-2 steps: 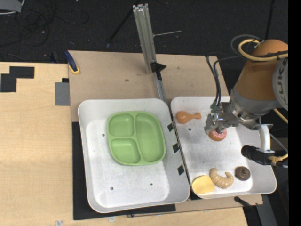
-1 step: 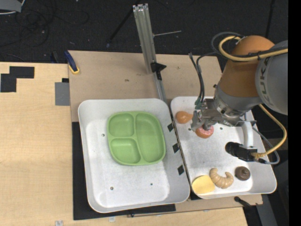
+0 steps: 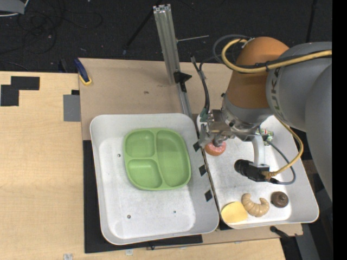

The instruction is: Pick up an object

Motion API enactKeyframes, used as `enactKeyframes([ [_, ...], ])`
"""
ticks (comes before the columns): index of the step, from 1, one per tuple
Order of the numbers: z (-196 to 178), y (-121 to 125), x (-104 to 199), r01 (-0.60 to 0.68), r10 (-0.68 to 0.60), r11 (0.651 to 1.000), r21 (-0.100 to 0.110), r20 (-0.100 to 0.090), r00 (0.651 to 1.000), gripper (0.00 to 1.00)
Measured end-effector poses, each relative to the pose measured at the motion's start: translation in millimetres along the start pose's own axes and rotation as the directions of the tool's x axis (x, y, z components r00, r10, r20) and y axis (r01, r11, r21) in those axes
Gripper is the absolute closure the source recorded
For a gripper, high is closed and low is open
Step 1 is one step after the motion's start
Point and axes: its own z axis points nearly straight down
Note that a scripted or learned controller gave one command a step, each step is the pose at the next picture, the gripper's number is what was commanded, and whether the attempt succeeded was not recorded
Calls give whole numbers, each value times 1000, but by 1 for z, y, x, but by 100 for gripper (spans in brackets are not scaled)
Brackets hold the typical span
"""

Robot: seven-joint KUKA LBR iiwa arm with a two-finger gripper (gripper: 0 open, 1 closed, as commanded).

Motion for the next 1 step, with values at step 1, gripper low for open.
enactKeyframes([
  [1, -15, 24, 49, 1, -1, 1000, -2, -1, 1000, 100],
])
